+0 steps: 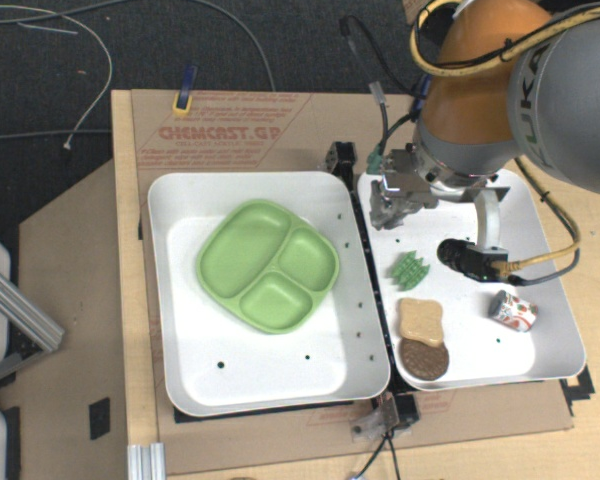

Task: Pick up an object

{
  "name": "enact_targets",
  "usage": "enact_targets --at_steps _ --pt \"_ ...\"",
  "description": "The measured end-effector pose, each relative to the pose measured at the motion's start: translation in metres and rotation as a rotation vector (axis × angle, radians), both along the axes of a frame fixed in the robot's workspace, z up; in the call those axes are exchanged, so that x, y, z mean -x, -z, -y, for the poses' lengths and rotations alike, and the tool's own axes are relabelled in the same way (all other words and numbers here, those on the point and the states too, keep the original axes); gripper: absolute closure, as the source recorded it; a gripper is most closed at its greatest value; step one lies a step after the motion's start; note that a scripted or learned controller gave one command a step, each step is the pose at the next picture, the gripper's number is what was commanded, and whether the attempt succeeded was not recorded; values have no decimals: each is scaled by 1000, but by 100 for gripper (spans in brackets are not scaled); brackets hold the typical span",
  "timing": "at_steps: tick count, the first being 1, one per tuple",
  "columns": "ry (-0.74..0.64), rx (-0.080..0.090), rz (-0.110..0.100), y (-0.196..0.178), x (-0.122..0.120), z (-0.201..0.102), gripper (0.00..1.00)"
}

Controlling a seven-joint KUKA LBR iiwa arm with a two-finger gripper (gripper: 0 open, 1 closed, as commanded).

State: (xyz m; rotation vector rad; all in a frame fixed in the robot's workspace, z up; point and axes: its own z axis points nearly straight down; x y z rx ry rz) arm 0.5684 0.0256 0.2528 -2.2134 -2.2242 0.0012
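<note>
My gripper (388,208) hangs over the far left part of the right bin (550,353), with nothing seen between its fingers. Just in front of it a small green spiky toy (411,269) lies on the bin floor. Nearer the front edge a tan slice of toast (421,319) leans on a round brown cookie (424,358). A small white and red can (513,311) lies on its side toward the right. A green divided plate (268,265) sits in the middle of the left bin (180,368).
The two white bins stand side by side on a cardboard sheet (220,128), with a black clamp (340,157) at the far end of the gap between them. Cables lie on the dark floor beyond.
</note>
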Motion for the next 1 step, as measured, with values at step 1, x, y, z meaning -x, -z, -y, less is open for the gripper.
enact_targets --at_steps 1 --pt "0 1 -2 18 2 -51 100"
